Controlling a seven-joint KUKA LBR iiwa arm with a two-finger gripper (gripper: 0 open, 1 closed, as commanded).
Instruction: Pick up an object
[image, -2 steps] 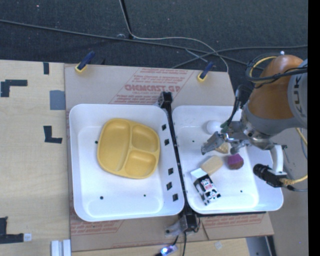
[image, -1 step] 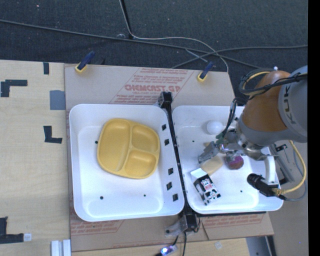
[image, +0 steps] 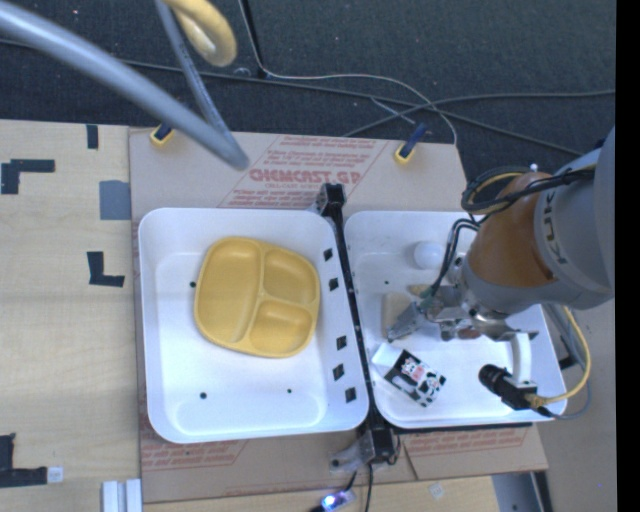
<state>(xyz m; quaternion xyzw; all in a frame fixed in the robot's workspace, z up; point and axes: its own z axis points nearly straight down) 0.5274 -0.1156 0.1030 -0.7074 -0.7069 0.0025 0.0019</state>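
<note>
Yellow divided plastic tray (image: 257, 297) lies flat in the left white bin (image: 170, 400). The right white bin (image: 385, 235) holds the grey arm's gripper (image: 412, 318), whose state I cannot tell, just above a small black-and-white printed card (image: 412, 376), with a white ball (image: 427, 254) near the far wall

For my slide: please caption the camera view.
Gripper low in right bin; yellow tray in left bin.
</note>
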